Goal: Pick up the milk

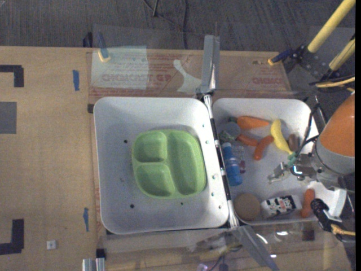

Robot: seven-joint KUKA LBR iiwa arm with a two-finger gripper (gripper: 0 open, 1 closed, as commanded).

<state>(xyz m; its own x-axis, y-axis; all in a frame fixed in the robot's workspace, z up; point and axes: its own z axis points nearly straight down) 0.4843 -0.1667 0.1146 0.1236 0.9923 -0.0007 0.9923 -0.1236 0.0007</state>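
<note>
green divided plate in left bin, banana, blue bottle

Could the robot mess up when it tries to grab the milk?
Maybe. The milk carton lies by the right bin's front wall, squeezed between a brown round thing and an orange piece, so the gripper might bump those or catch the wall instead.

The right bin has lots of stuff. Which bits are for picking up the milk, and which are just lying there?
For the job: milk carton, gripper.

Just lying about: banana, carrots, blue bottle, round brown thing, green plate in the left bin.
</note>
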